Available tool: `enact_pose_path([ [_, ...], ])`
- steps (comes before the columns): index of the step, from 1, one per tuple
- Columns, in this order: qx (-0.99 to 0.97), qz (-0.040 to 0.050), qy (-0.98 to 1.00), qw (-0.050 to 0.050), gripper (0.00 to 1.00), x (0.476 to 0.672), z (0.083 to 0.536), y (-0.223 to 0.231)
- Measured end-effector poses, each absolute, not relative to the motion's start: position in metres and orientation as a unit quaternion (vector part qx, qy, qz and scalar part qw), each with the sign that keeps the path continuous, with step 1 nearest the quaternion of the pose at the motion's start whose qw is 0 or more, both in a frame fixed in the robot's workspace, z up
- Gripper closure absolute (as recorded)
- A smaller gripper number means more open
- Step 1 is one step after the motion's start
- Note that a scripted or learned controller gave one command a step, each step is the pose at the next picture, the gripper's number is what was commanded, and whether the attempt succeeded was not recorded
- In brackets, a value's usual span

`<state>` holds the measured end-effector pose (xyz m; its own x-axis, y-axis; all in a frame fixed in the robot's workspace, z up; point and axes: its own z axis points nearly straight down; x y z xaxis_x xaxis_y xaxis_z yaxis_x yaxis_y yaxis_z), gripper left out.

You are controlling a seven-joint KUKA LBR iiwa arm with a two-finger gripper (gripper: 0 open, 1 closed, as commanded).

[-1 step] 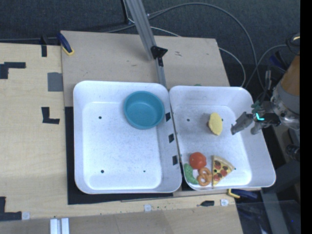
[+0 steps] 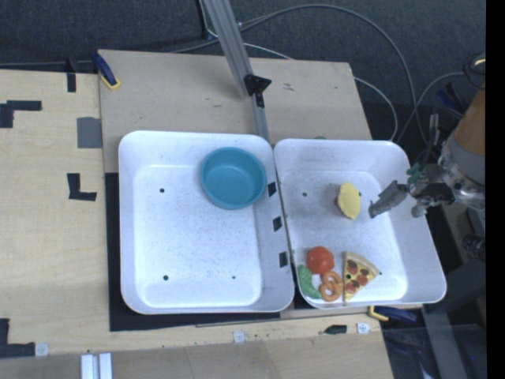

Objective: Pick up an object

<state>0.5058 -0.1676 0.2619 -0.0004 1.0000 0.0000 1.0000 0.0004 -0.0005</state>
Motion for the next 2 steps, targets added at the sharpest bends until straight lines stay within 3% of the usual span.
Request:
enact_pose_path([
  [2, -0.707, 0.0017, -0.707, 0.003, 0.0, 0.496, 0.153, -0.163],
])
